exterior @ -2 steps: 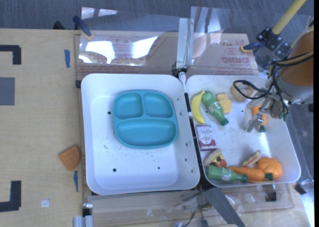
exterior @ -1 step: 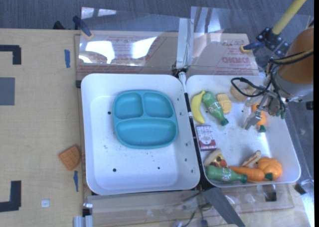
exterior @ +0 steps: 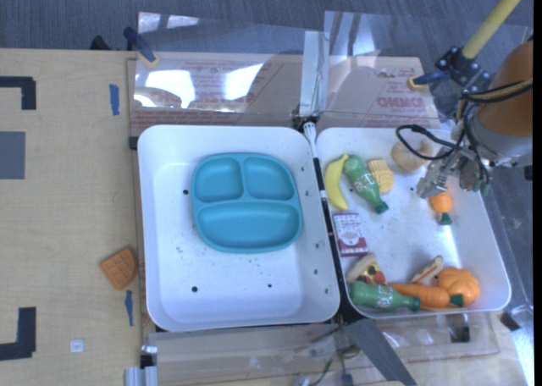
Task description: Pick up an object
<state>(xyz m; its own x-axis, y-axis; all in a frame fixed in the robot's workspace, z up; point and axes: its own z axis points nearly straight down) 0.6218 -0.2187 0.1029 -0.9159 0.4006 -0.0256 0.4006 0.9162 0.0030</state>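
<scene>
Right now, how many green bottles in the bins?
2, both in the right bin: one green bottle leaning beside the banana near the top left, the other green bottle lying along the front edge. None seem hidden.

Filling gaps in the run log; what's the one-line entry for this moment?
phase: reaching | pincer: over right bin, above small orange piece | grasp: none seen | blue plate: left bin

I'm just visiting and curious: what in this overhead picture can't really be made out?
- Gripper: finger state lost among cables, camera view.
- Small orange piece under it: touching or apart, unclear.
- Red packet: print too small.
- Arm: cut off at the right edge.
</scene>
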